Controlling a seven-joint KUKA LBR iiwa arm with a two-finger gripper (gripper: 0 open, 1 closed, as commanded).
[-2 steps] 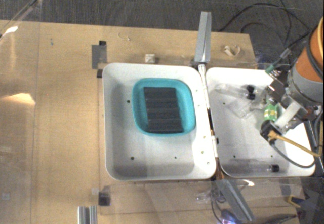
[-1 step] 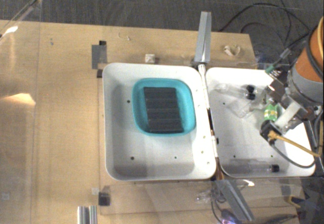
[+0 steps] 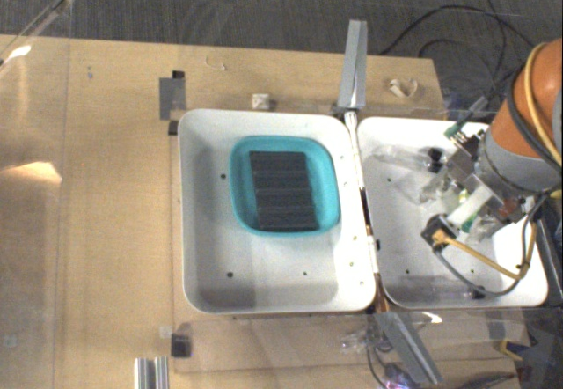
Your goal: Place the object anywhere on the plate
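Note:
A teal square plate [image 3: 327, 189] with rounded corners lies in the left bin [image 3: 204, 229], toward its far side. A dark ribbed rectangular object [image 3: 282, 191] rests flat on the plate, covering most of its middle. My gripper [image 3: 447, 202] hangs over the right bin [image 3: 405, 277], well to the right of the plate and apart from the dark object. Nothing of the dark object is near it. The arm's grey wrist and orange band [image 3: 537, 106] come in from the right edge.
A grey divider post [image 3: 354, 62] stands at the far end between the two bins. Cables [image 3: 479, 260] loop below the gripper inside the right bin. The wooden bench [image 3: 88, 202] stretches to the left of the bins.

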